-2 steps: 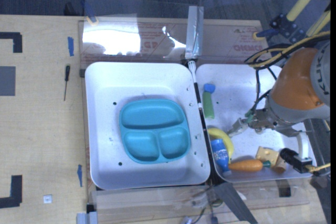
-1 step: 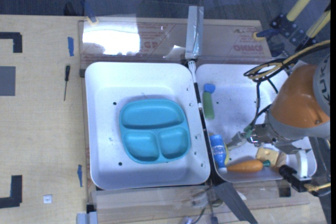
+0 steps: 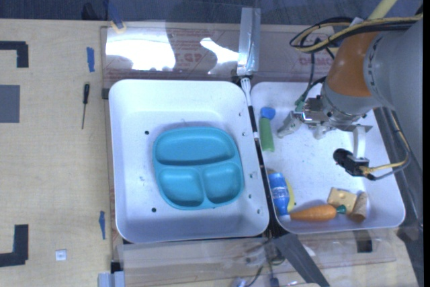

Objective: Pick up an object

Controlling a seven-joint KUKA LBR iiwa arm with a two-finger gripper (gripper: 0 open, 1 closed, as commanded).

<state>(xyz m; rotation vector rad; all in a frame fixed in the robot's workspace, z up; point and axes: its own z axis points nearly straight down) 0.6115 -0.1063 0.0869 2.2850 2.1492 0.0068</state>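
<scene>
My gripper [image 3: 323, 132] hangs over the middle of the right bin [image 3: 393, 208], below the orange wrist band. Its two fingers [image 3: 288, 126] stand spread apart, open, with bare white bin floor between them. A green marker with a blue cap [image 3: 267, 129] lies along the bin's left wall, just left of the gripper. A blue bottle [image 3: 278, 191] lies further down that wall. An orange carrot [image 3: 314, 213] rests at the front edge, with a wooden block [image 3: 342, 198] and a small brown piece [image 3: 361, 206] to its right.
The left bin [image 3: 127, 104] holds a teal divided tray [image 3: 198, 167]. A black plug on a yellow cable [image 3: 351, 162] hangs by the arm over the right bin. A metal divider post [image 3: 248, 44] stands behind the bins.
</scene>
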